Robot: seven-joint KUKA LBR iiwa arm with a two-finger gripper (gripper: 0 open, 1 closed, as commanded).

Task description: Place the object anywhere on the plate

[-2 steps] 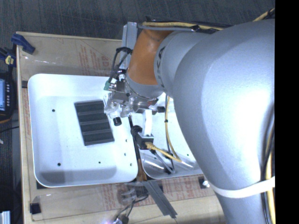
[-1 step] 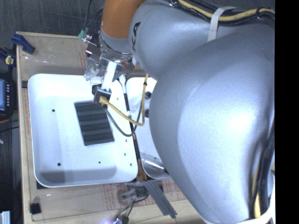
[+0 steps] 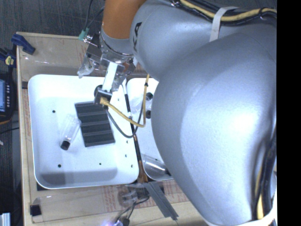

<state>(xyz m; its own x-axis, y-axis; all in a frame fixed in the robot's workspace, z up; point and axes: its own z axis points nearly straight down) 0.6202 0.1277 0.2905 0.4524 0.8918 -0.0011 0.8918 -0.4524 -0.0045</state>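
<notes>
The gripper (image 3: pixel 88 66) hung at the far rim of the left bin (image 3: pixel 42 93), at the end of the grey arm (image 3: pixel 211 102) with its orange band (image 3: pixel 120 8). Whether the gripper was apart or together I could not tell, because from this slant its tip was a small pale shape against the bench (image 3: pixel 51 48), and nothing could be seen held in it. The plate (image 3: pixel 94 123), a dark grey rectangle with ribs across it, lay flat on the bin floor, on the near side of the gripper and well apart from it. The object, a small clear bottle (image 3: pixel 69 132) with a black cap (image 3: pixel 65 145), lay on its side, also on the near side of the gripper and a little more to the left than the plate. The bottle was just beside the left edge of the plate and not on it, with the cap at the end away from the gripper. The right bin (image 3: pixel 136 91) was to the right of the gripper, mostly covered by the arm.
</notes>
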